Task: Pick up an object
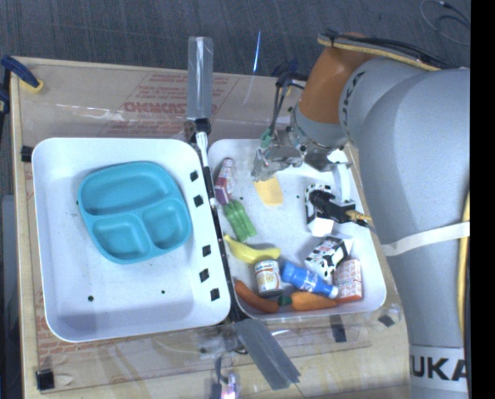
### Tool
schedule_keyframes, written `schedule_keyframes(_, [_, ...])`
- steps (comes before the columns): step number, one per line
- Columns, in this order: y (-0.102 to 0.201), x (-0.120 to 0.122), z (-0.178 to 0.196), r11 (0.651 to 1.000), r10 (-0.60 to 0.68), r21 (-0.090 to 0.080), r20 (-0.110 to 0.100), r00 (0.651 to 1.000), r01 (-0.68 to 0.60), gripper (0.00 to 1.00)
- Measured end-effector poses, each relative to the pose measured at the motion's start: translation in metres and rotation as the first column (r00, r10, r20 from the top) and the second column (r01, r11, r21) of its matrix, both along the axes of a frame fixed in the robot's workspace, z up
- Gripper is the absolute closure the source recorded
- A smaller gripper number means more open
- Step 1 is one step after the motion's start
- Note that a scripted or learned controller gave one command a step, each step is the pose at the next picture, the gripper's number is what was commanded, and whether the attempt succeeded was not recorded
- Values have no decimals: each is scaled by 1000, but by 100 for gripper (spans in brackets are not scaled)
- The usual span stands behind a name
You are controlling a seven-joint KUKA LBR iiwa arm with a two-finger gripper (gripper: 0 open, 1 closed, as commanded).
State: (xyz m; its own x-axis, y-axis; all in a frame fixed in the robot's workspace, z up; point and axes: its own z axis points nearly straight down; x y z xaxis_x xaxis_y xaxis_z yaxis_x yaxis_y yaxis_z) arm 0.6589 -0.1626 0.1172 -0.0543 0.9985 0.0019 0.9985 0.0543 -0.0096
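Observation:
My gripper (265,165) hangs over the far part of the right bin (372,260), close to its back wall. Just in front of it a pale yellow block (270,191) lies on the bin floor; whether they touch I cannot tell. Left of the block lie a purple and red tube (223,181) and a green piece (240,220). Toward the front of the bin are a banana (252,250), a small jar (267,276), a blue bottle (307,278), a cow-patterned carton (324,256), a red packet (350,278) and two carrots (318,302).
The left bin (56,165) holds a turquoise compartment plate (135,210). A divider (208,223) with black clips runs between the bins. The grey arm (405,156) covers the right bin's right side. Bare floor shows around the yellow block.

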Motion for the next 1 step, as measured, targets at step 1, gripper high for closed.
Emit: schedule_keyframes(1, [0,0,0,1000,1,0,0,1000,-1,0])
